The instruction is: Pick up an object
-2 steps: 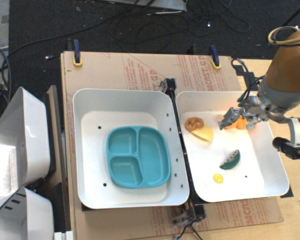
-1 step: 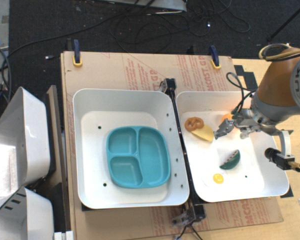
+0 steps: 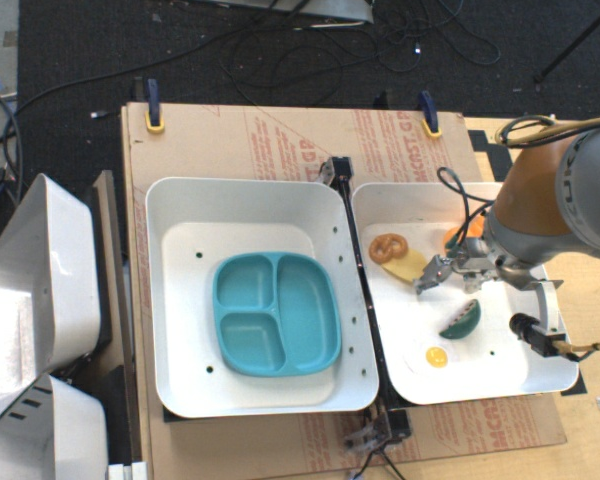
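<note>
Nearest the camera, along the front edge of the cardboard-covered worktop (image 3: 280, 138), sit two shallow white plastic bins side by side. Inside the left bin (image 3: 170, 268) lies a teal plastic divided plate with three compartments (image 3: 277, 313), roughly central, with bare white floor all round it. In the right bin (image 3: 500, 373) a small yellow round piece (image 3: 436, 358) lies near the front edge, a dark green wedge-shaped piece (image 3: 462, 321) just behind it, a pale yellow flat slab (image 3: 406, 266) towards the left wall, and a brown pretzel-shaped piece (image 3: 387, 247) touching the slab's rear side. An orange piece (image 3: 452, 236) peeks out beside the arm near the rear right. Metal and grey, the end effector (image 3: 430, 276) hangs over the bin's middle, just right of the slab, its fingers slightly apart with nothing between them. Blue and yellow clamps (image 3: 154, 108) grip the worktop's rear edge. Cables trail over the dark floor (image 3: 80, 28) behind.
</note>
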Controlling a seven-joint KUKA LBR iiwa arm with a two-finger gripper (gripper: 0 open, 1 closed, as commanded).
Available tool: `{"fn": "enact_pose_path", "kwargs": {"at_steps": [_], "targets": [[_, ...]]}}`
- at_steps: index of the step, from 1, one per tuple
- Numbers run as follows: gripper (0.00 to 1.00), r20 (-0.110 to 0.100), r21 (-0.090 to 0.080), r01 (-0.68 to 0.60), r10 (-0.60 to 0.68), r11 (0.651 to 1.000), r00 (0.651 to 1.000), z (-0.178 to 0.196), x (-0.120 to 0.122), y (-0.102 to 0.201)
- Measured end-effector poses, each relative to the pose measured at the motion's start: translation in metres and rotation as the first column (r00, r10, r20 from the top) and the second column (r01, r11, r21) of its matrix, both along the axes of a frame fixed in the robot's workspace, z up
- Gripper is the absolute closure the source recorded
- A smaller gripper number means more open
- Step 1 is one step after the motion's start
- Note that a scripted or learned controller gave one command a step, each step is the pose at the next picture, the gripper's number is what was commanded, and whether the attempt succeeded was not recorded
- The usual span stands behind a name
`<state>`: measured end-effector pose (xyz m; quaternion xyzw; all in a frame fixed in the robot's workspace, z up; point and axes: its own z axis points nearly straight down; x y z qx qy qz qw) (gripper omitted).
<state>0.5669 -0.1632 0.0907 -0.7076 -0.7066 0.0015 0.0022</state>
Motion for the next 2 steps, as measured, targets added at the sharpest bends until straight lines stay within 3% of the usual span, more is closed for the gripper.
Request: {"fn": "enact_pose_path", "kwargs": {"at_steps": [1,2], "targets": [[1.0,0.006,-0.001,0.001,-0.001,1.0,1.0,0.014,0.002,0.0],[1.0,0.01,-0.003,0.001,-0.001,1.0,1.0,0.061,0.006,-0.009]]}}
